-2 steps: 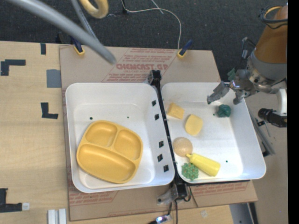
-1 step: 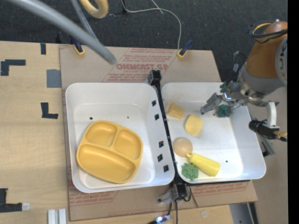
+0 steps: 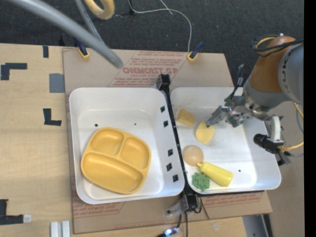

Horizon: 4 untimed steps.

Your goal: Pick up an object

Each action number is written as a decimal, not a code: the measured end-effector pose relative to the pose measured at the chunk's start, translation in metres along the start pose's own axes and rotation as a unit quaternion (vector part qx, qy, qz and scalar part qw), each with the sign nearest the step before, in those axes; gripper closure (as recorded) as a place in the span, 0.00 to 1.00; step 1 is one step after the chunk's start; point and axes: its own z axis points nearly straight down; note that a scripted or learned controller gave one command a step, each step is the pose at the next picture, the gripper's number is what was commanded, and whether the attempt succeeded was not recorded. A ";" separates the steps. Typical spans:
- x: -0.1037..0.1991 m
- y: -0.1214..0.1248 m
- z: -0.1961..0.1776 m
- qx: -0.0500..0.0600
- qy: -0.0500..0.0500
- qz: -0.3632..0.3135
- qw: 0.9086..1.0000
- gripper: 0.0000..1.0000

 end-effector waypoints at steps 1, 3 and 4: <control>-0.008 -0.006 0.052 -0.001 0.000 0.000 1.000 0.00; -0.012 -0.004 -0.004 -0.004 0.000 0.000 1.000 1.00; -0.011 -0.004 -0.046 -0.004 0.000 0.000 1.000 1.00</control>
